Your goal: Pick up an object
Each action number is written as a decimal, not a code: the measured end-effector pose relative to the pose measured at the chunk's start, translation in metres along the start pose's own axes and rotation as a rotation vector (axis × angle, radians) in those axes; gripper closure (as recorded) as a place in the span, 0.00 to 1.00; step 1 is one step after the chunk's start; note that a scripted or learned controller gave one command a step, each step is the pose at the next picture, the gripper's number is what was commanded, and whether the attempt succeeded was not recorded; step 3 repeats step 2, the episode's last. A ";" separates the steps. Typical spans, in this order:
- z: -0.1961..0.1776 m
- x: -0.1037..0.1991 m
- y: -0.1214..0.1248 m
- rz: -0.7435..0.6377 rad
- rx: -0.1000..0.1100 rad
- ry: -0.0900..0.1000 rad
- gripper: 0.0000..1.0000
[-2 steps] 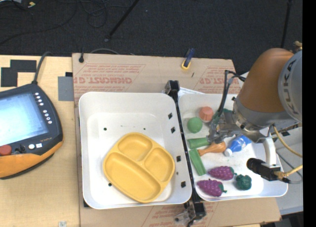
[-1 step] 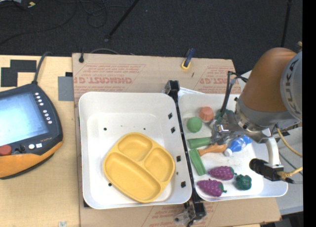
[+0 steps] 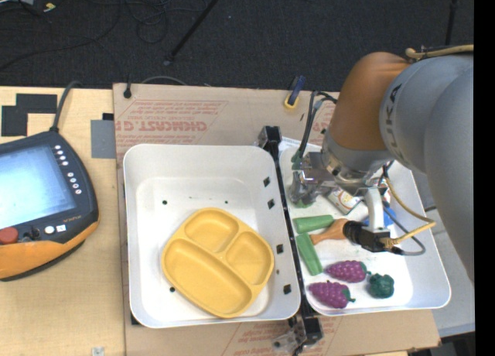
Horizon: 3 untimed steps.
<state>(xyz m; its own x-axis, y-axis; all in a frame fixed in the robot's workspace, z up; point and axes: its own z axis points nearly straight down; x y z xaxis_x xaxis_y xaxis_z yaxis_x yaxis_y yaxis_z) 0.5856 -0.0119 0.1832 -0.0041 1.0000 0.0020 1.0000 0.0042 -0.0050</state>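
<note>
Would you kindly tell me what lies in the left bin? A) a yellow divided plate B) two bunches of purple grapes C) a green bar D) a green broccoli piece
A: the yellow divided plate lies in the left bin, while the toy foods sit in the right bin.

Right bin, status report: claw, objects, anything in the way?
Claw low over right white bin. Green plastic cucumber lies just below it. Two purple grape bunches nearby, not blocking.

The grey arm (image 3: 441, 114) is seen reaching in from the right, its orange band (image 3: 367, 103) turned toward the camera above the wrist. The gripper (image 3: 305, 184) is pointed steeply downward (its metal parts are crowded by cables), low beneath the wrist.
</note>
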 end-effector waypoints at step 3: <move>-0.230 0.054 -0.083 -0.004 -0.011 0.000 1.00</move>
